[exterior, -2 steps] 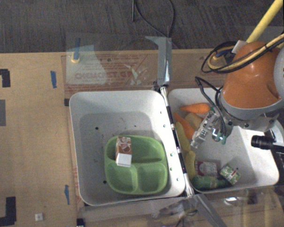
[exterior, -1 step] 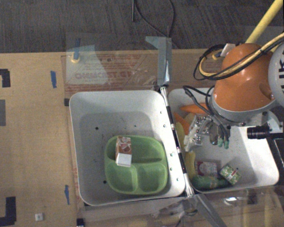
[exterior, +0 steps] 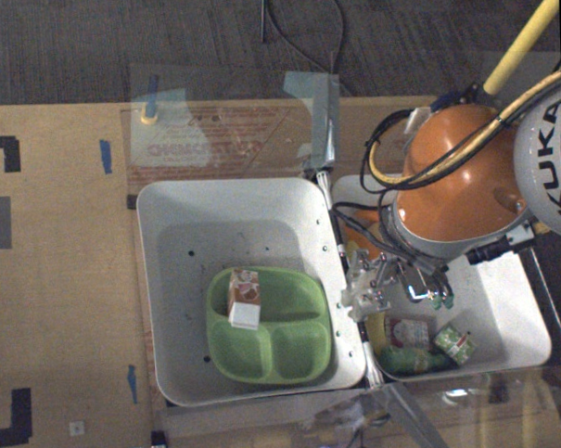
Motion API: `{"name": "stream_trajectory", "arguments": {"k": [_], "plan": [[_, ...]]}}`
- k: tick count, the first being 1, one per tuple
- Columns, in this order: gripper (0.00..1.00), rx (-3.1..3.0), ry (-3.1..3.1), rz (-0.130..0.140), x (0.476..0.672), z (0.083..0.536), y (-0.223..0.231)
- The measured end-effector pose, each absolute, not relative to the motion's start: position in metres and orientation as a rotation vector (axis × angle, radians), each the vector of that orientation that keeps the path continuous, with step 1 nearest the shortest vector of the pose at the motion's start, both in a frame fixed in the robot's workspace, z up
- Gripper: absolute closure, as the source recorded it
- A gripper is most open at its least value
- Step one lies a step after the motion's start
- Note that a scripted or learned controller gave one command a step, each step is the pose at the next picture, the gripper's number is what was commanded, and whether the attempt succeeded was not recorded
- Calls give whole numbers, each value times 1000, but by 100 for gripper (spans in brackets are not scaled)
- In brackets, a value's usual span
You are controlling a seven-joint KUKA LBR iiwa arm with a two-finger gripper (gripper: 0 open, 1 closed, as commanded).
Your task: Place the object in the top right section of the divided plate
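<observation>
A green divided plate (exterior: 300, 343) lies in the left bin (exterior: 169, 223), towards its front. A small brown and white carton (exterior: 244, 299) rests on the plate's upper left part, over the rim of the left section. The plate's top right section holds nothing. My gripper (exterior: 387, 283) hangs over the left edge of the right bin (exterior: 522, 324), just right of the wall between the two bins and apart from the carton. The orange wrist band hides much of that bin's back half.
In the right bin's front lie a green bottle (exterior: 412, 359), a red and white packet (exterior: 410, 332) and a small green box (exterior: 455, 343). An orange item (exterior: 358, 234) peeks out beside the arm. A clear sheet (exterior: 221, 142) is taped behind the left bin.
</observation>
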State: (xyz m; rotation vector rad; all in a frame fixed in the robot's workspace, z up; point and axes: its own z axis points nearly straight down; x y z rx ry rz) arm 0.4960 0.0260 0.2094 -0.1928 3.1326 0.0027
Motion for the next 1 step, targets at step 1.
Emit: {"name": "stream_trajectory", "arguments": {"k": [1], "plan": [[100,-797,3030,1,510,227,-10]]}}
